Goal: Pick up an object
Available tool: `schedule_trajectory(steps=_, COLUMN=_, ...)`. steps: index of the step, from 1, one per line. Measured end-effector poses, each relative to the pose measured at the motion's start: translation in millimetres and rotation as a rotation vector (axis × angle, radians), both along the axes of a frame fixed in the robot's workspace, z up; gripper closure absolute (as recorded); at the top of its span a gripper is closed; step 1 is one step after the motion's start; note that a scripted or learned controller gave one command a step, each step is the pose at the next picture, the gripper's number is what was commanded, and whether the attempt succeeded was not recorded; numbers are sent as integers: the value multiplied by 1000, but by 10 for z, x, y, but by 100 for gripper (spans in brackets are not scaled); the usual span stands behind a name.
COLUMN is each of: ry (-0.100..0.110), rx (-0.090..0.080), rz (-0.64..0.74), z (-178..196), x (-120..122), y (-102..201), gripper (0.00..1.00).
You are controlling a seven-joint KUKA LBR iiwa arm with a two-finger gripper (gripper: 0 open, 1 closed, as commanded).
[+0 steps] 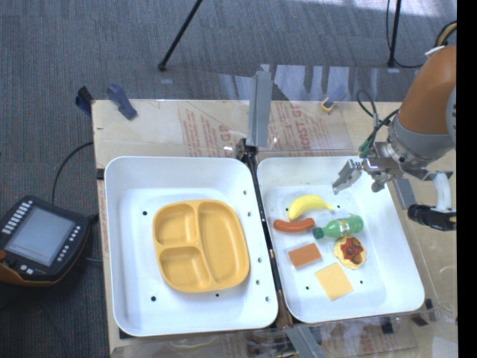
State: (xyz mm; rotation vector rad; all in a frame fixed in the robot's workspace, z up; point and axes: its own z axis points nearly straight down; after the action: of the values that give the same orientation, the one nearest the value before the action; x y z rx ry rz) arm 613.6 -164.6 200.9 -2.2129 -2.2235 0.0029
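Note:
The right bin (395,289) holds a yellow banana (309,204), a red-orange sausage (293,226), a green bottle (340,227), a small pizza slice (350,251), a brown toast square (305,256) and a yellow cheese slice (333,281). My gripper (362,178) hangs over the bin's far right part, above and to the right of the banana. Its two fingers are spread apart, with nothing between them.
The left bin (123,200) carries a yellow three-compartment tray (200,245). A grey upright post (260,114) stands behind the seam of the bins. A teach pendant (37,239) lies on the floor at the left. Tripod legs stand at the back.

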Motion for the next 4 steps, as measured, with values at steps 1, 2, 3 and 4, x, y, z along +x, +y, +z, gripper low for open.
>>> schedule_trajectory(steps=1, ry=1, rx=0, rz=42, z=-1160, x=-92, y=396, gripper=0)
schedule_trajectory(steps=2, ry=-1, rx=-3, rz=205, z=-1149, x=-827, y=807, gripper=0)
schedule_trajectory(steps=3, ry=-1, rx=0, rz=127, z=-1152, x=-155, y=700, gripper=0)
schedule_trajectory(steps=4, ry=-6, rx=-1, rz=185, z=-828, x=302, y=755, gripper=0)
